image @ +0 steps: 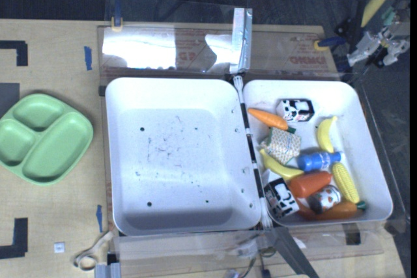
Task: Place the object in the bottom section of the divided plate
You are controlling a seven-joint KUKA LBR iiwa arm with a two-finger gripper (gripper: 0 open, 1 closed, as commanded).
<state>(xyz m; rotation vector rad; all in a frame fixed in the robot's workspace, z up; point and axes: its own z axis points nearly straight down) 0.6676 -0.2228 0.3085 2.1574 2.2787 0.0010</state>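
Wood-toned counter (52, 36), blue tape marks, dark carpet beyond. Green divided plate (43, 138) at counter's left, apart from bins. Left bin (176, 153) scuffed. Right bin (371, 140) heaped: carrot (267, 118), banana (324, 133), corn cob (345, 182), blue bottle (318, 159). Gripper (381, 42) far right, off bench; fingers' state cannot tell.

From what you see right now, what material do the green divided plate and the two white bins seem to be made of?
The green divided plate looks like moulded plastic with a matte, slightly satin finish: even pale green colour, soft rounded dividers, no glare. The left bin and right bin look like thin formed plastic, smooth and semi-glossy: rounded corners and rolled rims; the left one's floor shows dark scuff marks. These are guesses from looks alone.
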